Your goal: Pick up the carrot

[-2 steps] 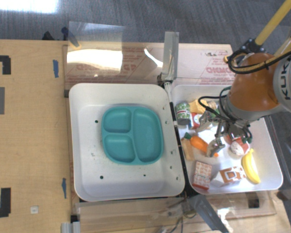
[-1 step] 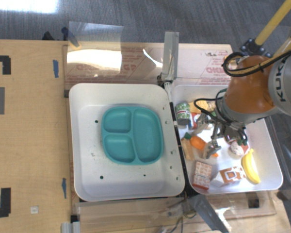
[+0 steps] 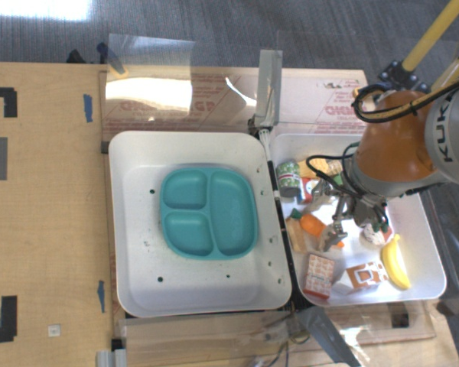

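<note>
The carrot (image 3: 311,225) is a small orange piece lying in the left part of the right bin (image 3: 432,239), among other toy foods. My gripper (image 3: 343,224) hangs low over that bin, just to the right of the carrot and very close to it. The grey wrist and the orange band above it cover the bin's middle and back. Nothing shows lifted off the bin floor.
Around the carrot lie a green can (image 3: 288,176), a red and white box (image 3: 319,275), an orange and white carton (image 3: 365,276) and a banana (image 3: 398,263). The left bin (image 3: 130,228) holds a teal divided plate (image 3: 210,211). A metal post (image 3: 268,90) stands behind the bins.
</note>
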{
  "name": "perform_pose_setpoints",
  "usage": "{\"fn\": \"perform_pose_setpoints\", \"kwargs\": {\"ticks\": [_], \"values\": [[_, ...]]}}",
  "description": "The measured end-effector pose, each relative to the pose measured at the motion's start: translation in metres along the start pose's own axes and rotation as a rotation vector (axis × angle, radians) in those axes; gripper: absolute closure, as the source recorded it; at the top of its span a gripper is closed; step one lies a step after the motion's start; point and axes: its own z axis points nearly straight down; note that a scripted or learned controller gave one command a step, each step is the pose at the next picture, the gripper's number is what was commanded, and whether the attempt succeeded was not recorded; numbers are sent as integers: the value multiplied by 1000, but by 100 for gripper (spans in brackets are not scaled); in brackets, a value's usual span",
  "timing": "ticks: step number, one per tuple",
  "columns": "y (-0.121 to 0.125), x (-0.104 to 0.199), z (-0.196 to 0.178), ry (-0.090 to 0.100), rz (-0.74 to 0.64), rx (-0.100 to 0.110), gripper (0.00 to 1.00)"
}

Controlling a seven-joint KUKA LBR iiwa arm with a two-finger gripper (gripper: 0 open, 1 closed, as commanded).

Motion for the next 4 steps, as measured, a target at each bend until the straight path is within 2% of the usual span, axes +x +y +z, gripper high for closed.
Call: {"fn": "perform_pose_setpoints", "kwargs": {"ticks": [1, 4], "values": [[4, 5, 0, 2, 324, 0, 0], [1, 11, 0, -1, 222, 2, 0]]}}
